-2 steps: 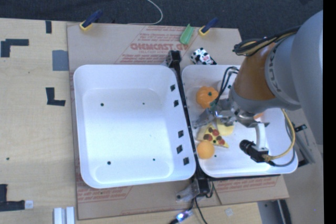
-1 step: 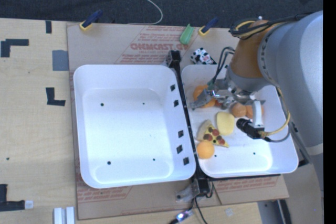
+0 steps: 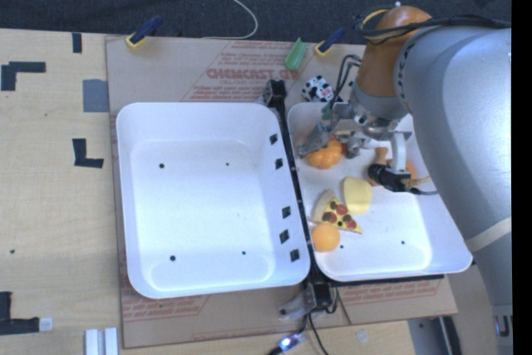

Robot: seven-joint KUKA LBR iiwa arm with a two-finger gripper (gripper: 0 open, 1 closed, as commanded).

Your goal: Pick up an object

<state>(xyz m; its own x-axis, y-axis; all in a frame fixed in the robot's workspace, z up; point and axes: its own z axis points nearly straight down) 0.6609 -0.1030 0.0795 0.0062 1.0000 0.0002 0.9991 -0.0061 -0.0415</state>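
Note:
My gripper (image 3: 334, 145) is low in the back left part of the right bin (image 3: 416, 249). It stands open, one finger on each side of a small orange fruit (image 3: 327, 157) that rests on the bin floor. In front of it lie a pale yellow block (image 3: 358, 195), a pizza-slice toy (image 3: 337, 216) and an orange ball (image 3: 325, 238). Another orange piece (image 3: 406, 168) is partly hidden under the wrist.
The left bin (image 3: 199, 195) sits beside the right one, with a black divider (image 3: 287, 179) between them. A black-and-white spotted toy (image 3: 316, 87) sits at the right bin's back edge. A green clip (image 3: 295, 55) lies on the cardboard behind it.

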